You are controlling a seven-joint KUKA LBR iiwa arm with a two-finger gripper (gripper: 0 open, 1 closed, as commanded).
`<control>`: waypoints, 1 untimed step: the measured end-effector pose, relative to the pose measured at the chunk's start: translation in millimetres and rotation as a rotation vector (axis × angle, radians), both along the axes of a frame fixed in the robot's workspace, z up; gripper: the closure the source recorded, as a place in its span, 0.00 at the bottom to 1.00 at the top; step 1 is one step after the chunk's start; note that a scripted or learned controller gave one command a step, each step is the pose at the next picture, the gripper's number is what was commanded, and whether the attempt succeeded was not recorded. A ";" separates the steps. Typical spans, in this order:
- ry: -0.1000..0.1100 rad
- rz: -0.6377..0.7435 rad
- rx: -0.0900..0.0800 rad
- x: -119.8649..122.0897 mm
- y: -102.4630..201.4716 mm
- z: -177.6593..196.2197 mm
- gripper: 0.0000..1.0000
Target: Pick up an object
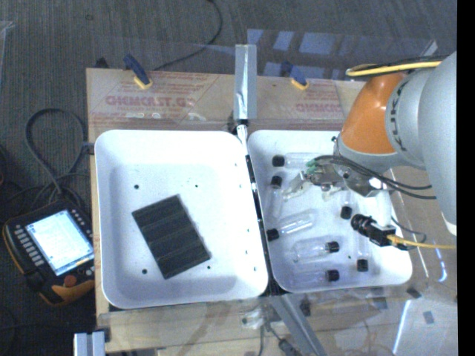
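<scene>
The gripper (318,175) hangs low over the right bin (401,273) to grab one of the clear little bottles (315,250) lying there, but I cannot tell if it is open or closed.

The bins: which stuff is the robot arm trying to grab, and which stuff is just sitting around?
For the job: gripper; clear bottles with black caps, in the right bin; dark ridged slab in the left bin.

Just lying about: handheld screen; blue clamps; cables.
</scene>
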State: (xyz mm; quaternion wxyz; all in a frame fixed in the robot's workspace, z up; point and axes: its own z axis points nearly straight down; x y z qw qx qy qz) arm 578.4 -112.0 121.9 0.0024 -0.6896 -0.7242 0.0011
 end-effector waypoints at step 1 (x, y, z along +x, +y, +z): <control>-0.006 0.059 -0.005 90.2 -32.5 59.9 0.00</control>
